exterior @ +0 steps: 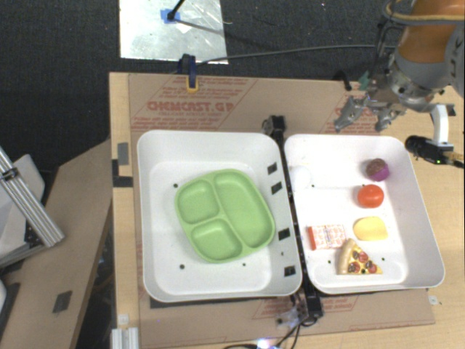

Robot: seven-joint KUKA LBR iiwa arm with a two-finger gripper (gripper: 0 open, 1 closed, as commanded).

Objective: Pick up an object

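Lay nearest, at the lower right of the frame in the right bin (418, 217): pizza slice (355, 259), red-and-white packet (328, 235), yellow piece (370, 228); farther up, red tomato (370, 195) and purple ball (376, 169). Held a green divided tray (224, 214) in the left bin (160, 195). Hung past the right bin's far rim, gripper (369, 116), fingers spread, pinching nothing; purple ball just below it in frame, probably the likeliest pick.
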